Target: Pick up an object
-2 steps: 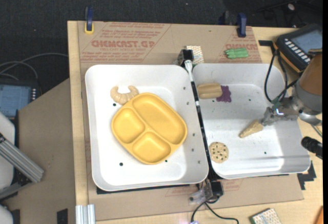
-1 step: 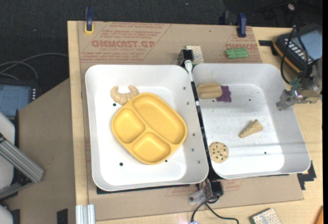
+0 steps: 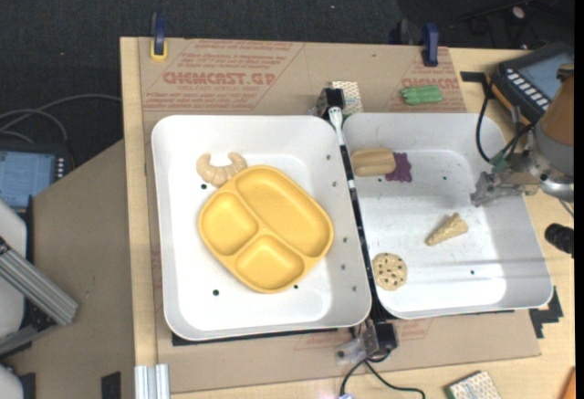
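Note:
The right bin (image 3: 511, 288) holds a tan loaf-shaped block (image 3: 372, 162) beside a purple piece (image 3: 401, 169) at its far left. A pale wedge (image 3: 447, 229) lies near its middle and a chocolate-chip cookie (image 3: 390, 270) at its near left. My gripper (image 3: 493, 187) hangs over the right side of this bin, up and to the right of the wedge, with nothing seen in it. In the left bin (image 3: 173, 205) a yellow divided plate (image 3: 265, 225) lies flat, with a curled tan pastry (image 3: 221, 168) at its far left corner.
A green object (image 3: 422, 95) lies on the cardboard behind the right bin. Blue clamps (image 3: 159, 43) (image 3: 430, 48) hold the board's far edge. A small checkered block (image 3: 345, 97) sits at the divide between the bins. The grey arm (image 3: 558, 137) enters from the right.

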`<state>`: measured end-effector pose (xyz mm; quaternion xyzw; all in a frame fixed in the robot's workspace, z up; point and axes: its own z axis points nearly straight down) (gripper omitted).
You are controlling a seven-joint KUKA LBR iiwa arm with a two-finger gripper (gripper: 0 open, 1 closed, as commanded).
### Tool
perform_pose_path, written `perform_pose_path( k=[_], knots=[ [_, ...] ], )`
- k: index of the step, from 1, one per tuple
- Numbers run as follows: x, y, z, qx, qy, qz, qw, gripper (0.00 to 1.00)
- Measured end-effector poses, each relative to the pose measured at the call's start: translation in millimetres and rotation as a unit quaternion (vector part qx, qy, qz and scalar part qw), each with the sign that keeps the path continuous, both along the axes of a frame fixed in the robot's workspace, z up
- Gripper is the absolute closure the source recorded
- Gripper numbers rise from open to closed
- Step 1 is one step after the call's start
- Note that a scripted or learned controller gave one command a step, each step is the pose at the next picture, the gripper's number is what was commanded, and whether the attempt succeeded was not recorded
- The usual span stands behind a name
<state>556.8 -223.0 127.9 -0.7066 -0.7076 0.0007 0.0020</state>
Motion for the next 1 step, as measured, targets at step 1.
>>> perform_pose_path(
  k=[1],
  knots=[
    [0.0, -0.4, 3.2, -0.0006, -0.001, 0.0, 1.0, 0.0]
  ],
)
